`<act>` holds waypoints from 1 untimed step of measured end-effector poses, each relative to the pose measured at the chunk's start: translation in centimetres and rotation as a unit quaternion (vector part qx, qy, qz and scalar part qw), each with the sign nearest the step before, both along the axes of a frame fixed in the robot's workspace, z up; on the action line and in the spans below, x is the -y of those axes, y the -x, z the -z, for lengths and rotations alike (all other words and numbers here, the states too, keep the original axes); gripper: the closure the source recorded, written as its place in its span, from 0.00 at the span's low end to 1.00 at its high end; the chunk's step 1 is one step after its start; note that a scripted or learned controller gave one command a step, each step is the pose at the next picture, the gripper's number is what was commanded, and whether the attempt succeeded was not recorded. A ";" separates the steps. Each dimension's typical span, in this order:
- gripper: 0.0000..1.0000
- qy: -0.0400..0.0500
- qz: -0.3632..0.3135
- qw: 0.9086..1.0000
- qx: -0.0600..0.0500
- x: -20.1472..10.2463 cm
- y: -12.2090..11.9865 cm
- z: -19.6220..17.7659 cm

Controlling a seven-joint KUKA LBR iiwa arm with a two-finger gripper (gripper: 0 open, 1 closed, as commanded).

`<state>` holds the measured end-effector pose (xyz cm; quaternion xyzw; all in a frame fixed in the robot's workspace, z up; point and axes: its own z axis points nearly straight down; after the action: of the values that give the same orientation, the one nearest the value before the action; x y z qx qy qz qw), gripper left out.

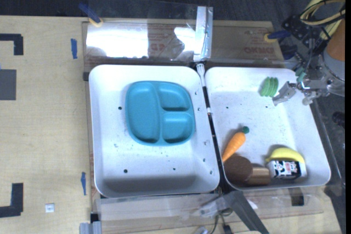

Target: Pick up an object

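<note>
Green ribbed object (269, 86) lies just beside the claw (294, 91), whose grip state I cannot tell.

Faint reddish print on the cardboard (164, 41) behind the bins is too blurred to read.

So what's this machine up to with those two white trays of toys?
A robot arm reaches in from the right, its gripper hovering over the far right corner of the right bin, close to a small green ridged toy. It holds nothing yet. A toy carrot, a brown brush-like piece, a banana and a small black-and-white carton lie near that bin's front. The left bin holds a blue divided plate.
</note>
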<state>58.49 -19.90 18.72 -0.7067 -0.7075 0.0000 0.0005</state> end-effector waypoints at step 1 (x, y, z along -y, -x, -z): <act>0.00 0.001 0.072 0.997 0.000 -3.1 -6.7 3.4</act>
<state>65.14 -16.77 15.35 -0.7558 -0.6549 0.0002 -0.0001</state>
